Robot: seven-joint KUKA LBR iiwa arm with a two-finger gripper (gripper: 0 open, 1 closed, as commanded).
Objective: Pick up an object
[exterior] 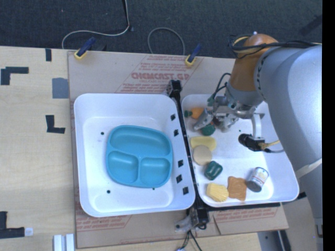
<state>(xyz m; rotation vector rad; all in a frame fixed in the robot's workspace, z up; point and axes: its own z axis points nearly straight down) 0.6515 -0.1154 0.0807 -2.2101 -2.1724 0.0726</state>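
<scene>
My gripper point(211, 120) is low in the far left part of the right bin point(277, 163). Right under its tip lies a small green object point(208, 130), and a small orange piece point(196, 112) sits just to its left. Nearer the front I see a pale yellow piece point(202, 142), a beige round piece point(202, 155), a dark green block point(213, 170), a yellow piece point(217, 192), an orange piece point(237, 188) and a small metal can point(257, 179).
The left bin point(89, 140) holds a blue divided tray point(139, 156). A black divider point(183, 145) runs between the two bins. The grey arm point(293, 93) reaches in from the right over the right bin's far side.
</scene>
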